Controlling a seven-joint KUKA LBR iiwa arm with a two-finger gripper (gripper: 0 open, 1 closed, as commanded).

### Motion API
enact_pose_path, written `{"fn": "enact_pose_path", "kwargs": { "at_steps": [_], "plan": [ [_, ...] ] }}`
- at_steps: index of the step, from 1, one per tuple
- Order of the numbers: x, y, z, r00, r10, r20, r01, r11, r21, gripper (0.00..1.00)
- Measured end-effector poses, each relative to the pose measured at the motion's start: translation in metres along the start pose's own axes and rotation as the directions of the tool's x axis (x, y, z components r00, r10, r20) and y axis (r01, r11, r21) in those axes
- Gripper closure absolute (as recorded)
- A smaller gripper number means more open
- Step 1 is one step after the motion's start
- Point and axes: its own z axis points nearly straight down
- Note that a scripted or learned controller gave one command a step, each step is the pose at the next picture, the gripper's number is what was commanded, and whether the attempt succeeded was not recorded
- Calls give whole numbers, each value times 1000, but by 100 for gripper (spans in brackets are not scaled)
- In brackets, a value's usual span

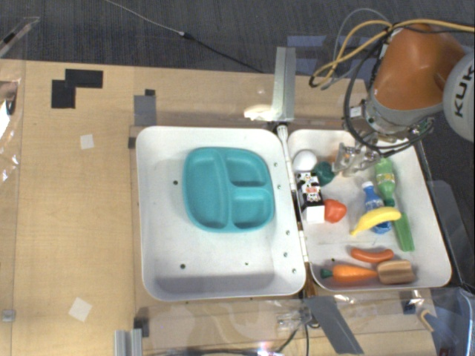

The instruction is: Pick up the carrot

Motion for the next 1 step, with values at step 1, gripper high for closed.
{"fn": "enact_pose_path", "kwargs": {
  "at_steps": [1],
  "plan": [
    [13,-2,-33,818,-575,1,575,818,-1,100]
  ]
}}
